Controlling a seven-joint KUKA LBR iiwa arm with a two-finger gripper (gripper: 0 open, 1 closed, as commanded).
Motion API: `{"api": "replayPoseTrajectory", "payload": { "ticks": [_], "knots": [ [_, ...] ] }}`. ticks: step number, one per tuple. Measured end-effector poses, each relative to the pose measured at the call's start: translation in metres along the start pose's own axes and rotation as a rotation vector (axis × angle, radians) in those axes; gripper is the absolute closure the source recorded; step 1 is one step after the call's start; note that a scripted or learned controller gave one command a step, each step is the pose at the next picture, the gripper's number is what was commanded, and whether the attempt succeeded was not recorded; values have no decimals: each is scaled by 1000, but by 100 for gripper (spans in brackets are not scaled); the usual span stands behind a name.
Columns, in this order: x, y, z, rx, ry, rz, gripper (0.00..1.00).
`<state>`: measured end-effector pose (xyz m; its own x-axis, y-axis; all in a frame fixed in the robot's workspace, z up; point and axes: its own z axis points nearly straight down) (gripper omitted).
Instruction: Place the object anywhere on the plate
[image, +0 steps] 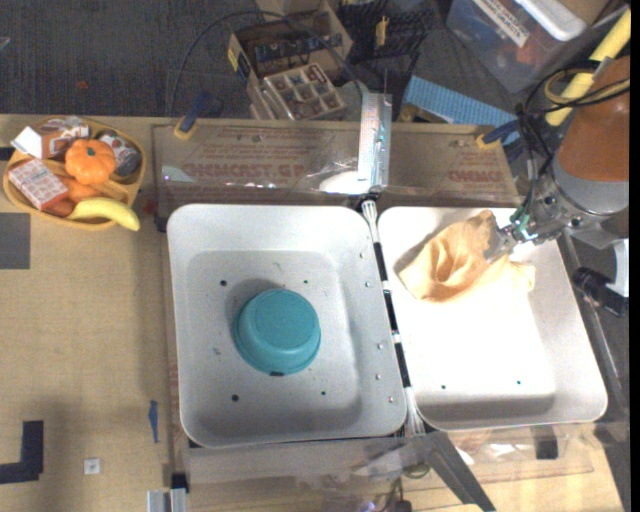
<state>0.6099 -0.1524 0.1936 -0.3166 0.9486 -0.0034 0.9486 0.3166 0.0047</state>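
The pincer (510, 236) grips 1 corner of the tan cloth (450, 262), which drapes over the right bin's (520, 400) upper-left area near the dividing edge. The teal plate (278, 331) sits mid-left bin (200, 300), with bare floor on all 4 sides.

Two bins sit side by side on the bench before me. In the left bin (200, 260) a plate (278, 330) lies near the middle, well apart from the walls. In the right bin (540, 380) a crumpled cloth (450, 262) lies in the far part, toward the wall shared with the left bin. My gripper (510, 236) is at the cloth's right end, touching it. Far left on the bench, beyond the bins, a bowl (20, 185) holds toy food.
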Motion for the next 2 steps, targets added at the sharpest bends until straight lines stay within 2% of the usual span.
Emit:
{"api": "replayPoseTrajectory", "payload": {
  "ticks": [1, 2],
  "knots": [
    [-4, -1, -32, 0, 0, 5, 100],
    [40, -9, -37, 4, 5, -389, 100]
  ]
}}
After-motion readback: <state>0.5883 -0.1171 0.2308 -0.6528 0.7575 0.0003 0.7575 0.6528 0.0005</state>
